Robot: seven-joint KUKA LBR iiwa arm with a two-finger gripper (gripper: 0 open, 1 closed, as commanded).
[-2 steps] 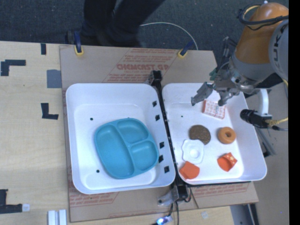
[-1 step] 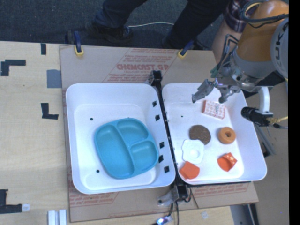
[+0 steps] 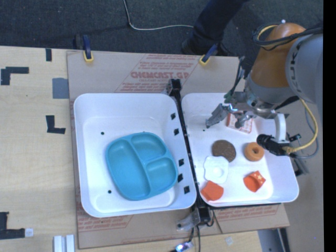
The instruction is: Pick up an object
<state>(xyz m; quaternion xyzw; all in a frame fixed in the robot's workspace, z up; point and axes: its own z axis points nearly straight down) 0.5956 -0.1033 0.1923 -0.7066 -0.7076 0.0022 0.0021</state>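
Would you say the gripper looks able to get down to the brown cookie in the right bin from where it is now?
Probably yes. The gripper hangs open above the right bin, and the brown cookie lies flat with bare floor around it, apart from the doughnut and the fried egg. Nothing covers it.

Cardboard sheet (image 3: 152, 77) under two white bins (image 3: 86, 156), clamps (image 3: 87, 54), white cable (image 3: 131, 20) beyond.

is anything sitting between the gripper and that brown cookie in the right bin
Nothing visible does. The gripper hangs over bare bin floor near the back of the right bin, and the brown cookie lies just in front of it, uncovered.
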